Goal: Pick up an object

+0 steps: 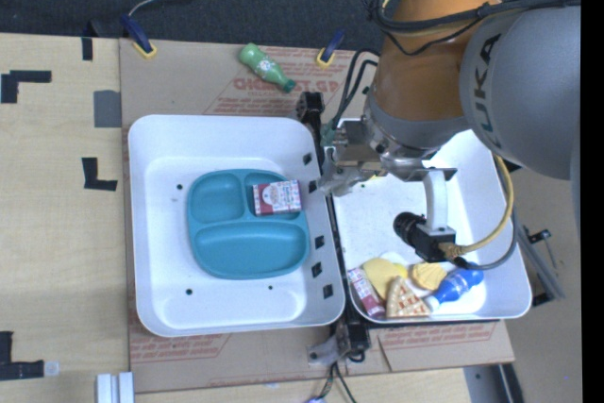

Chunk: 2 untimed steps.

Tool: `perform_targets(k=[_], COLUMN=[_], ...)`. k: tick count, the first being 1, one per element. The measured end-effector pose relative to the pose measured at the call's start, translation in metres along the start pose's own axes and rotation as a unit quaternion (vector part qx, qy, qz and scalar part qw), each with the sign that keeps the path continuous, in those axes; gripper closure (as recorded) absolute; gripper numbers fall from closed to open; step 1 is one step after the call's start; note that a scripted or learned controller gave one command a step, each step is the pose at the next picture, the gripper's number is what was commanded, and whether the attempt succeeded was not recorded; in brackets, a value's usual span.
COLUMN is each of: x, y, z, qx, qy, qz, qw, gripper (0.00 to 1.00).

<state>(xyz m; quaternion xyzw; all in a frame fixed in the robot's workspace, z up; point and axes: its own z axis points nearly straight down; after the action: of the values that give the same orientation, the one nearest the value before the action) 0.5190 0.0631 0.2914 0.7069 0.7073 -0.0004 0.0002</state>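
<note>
My gripper (332, 173) hangs low over the wall between the two white bins, under the grey and orange wrist. Just to its left a small red and white packet (276, 197) lies on the right edge of a blue divided plate (236, 236) in the left bin (156, 203). I see nothing held in the gripper. At the front of the right bin (505, 293) sit a red snack packet (363, 290), a yellow piece (382, 274), a waffle-like wedge (406, 299) and a small blue bottle (456, 284).
A green bottle (265, 68) lies on the cardboard behind the left bin, outside both bins. The arm's bulk covers the back of the right bin. Yellow clamps (142, 41) hold the cardboard at the back edge.
</note>
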Motion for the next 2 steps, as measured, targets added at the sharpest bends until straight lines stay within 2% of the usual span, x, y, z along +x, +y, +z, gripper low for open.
perform_targets(k=[1,2], x=[-0.010,0.080], y=[0.015,-0.025], z=[0.021,0.056], qx=[0.001,0.002], qy=[0.000,0.001], qz=[0.000,-0.002], qw=[1.0000,1.0000], gripper=[1.00,1.00])
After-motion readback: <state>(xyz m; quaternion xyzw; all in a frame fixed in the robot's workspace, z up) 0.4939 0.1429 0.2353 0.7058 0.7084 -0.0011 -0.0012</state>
